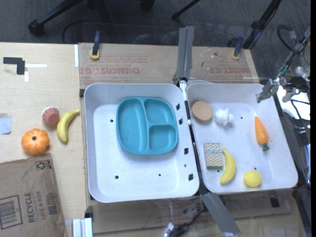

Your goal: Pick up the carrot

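Note:
The carrot (260,131) is orange with a small green stem end. It lies near the right wall of the right bin (242,187), pointing up and down in the camera view. The gripper (265,91) hangs at the bin's upper right corner, above the rim. It is a short way beyond the carrot's top end and apart from it. Nothing shows in its grasp. The arm's wrist and cables (292,75) reach in from the right edge.
The right bin also holds a tan disc (202,111), a white lump (223,116), a small box (213,155), a banana (227,166) and a lemon (253,178). A blue divided plate (147,125) lies in the left bin. A pumpkin (35,141) and another banana (65,126) rest on the bench.

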